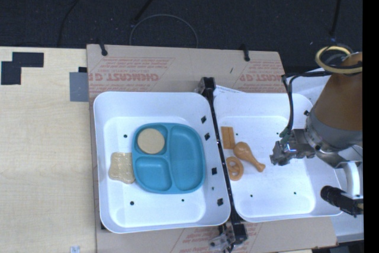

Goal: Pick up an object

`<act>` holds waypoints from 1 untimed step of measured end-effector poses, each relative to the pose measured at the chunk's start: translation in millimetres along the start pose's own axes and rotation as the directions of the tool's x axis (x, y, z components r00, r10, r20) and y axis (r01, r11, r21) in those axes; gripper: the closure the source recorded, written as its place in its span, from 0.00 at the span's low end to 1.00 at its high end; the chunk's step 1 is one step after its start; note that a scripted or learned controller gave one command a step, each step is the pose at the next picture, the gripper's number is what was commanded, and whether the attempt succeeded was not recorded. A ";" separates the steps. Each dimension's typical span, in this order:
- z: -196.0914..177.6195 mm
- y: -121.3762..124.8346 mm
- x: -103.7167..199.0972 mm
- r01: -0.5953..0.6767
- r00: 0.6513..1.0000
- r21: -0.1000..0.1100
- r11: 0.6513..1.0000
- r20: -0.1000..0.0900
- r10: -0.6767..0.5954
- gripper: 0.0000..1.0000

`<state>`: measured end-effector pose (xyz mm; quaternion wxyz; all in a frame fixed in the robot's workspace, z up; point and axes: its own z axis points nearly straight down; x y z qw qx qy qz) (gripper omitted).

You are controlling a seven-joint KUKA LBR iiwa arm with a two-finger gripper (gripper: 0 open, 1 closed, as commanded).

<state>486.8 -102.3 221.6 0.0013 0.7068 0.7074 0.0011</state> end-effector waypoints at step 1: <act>-25.8 0.7 -1.0 0.000 1.000 0.003 1.000 0.000 0.000 1.00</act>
